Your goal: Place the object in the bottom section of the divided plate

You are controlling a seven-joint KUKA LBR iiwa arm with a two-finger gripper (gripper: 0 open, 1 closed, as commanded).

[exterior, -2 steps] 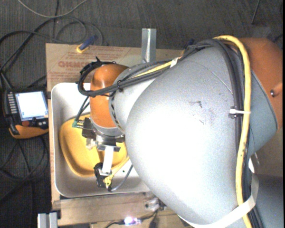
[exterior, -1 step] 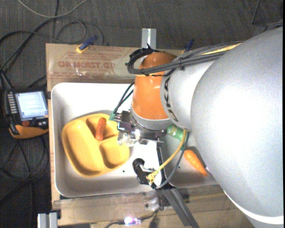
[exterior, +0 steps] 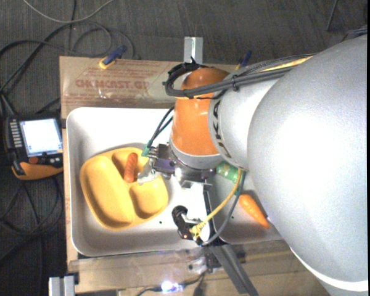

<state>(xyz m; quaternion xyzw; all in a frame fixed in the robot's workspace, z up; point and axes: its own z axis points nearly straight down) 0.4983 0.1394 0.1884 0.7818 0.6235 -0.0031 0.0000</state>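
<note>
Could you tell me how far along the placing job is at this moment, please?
Done: nothing clearly. A reddish sausage-like object lies in the upper section of the yellow divided plate, against the divider. In hand: the arm's wrist hangs over the plate's right edge, hiding the gripper, so any grasp is unclear. Left: the object must end up in the bottom section, which looks unfilled. A carrot lies in the right bin.

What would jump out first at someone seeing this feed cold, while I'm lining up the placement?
The big grey arm fills the right side, its orange band hanging over the left white bin. Next, the yellow divided plate in that bin, with a small reddish sausage-like object lying in its upper section, near the divider. An orange carrot peeks out beneath the arm, right of the plate.
</note>
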